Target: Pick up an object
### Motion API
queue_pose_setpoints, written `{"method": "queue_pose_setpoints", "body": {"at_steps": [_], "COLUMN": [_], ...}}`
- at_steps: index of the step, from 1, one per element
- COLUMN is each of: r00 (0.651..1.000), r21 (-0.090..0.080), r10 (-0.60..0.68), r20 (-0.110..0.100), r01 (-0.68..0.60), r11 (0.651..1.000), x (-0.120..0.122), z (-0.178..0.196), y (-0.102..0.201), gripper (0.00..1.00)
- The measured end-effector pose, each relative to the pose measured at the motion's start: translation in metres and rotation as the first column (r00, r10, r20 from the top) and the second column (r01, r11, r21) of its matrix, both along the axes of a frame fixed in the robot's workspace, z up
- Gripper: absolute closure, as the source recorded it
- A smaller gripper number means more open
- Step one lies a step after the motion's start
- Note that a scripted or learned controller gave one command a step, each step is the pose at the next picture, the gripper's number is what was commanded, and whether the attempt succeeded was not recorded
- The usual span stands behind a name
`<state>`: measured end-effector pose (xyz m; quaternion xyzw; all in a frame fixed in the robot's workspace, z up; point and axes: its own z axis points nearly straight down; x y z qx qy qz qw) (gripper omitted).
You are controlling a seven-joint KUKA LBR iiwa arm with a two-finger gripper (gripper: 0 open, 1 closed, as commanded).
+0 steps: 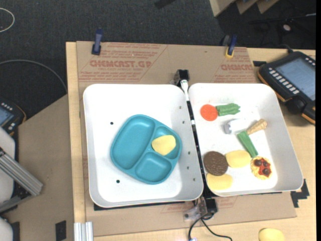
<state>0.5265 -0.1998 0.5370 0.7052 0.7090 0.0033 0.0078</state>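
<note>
The right bin [281, 109] holds several toy foods: an orange carrot with a green top [216, 111], a small grey piece [229, 127], a green stalk with a tan tip [250, 136], a brown cookie [215, 162], a yellow lump [237, 158], a pale yellow piece [219, 181] and a small pizza slice [261, 167]. In the left bin [100, 109] lies a blue divided plate [142, 149] with a yellow lemon-like piece [163, 144] in its right compartment.
A black tablet-like pendant [293, 79] lies at the bench's right edge. Blue and yellow clamps [97, 41] hold the cardboard sheet at the back. A yellow object [271, 234] sits off the bins at the bottom right. Metal framing [17, 177] stands at the left.
</note>
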Motion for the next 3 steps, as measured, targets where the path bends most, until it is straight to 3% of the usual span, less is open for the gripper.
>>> {"method": "queue_pose_setpoints", "body": {"at_steps": [1,2,3], "r00": [1.000,1.000,0.999], "r21": [0.010,0.001,0.011], "r10": [-0.011,0.000,-0.009], "r20": [-0.027,0.001,-0.031], "r01": [0.011,0.000,0.009], "r11": [1.000,1.000,1.000], "x": [-0.050,-0.027,-0.049], "z": [-0.117,0.006,-0.178], "y": [-0.025,0.015,-0.009], "gripper": [1.00,1.00,1.00]}}
